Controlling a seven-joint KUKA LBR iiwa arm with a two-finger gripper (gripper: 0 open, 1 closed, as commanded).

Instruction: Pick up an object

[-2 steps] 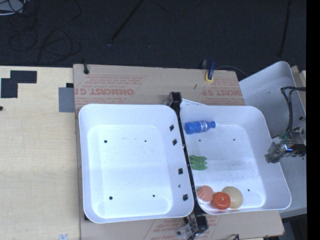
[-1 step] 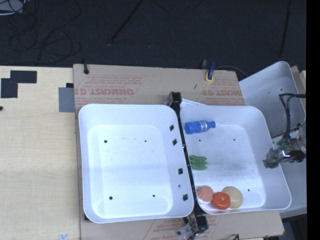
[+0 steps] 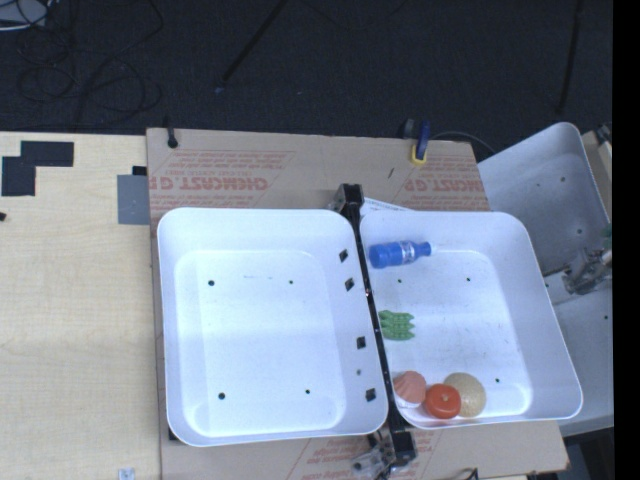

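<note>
**Even light, soft picture**

The light is bright and even over the bench. The left bin (image 3: 260, 323) shows a soft grey shadow along its near and left inner walls, and the right bin (image 3: 500, 268) is very white, almost washed out on its floor. The dark floor (image 3: 300, 38) at the top stays dim. The whole picture is slightly soft and grainy.

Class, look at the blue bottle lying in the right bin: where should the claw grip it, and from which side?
Grip the blue bottle across its body's middle, coming from above. It lies on its side near the right bin's far wall, its length running left to right, so the fingers probably belong across its narrow width.
</note>
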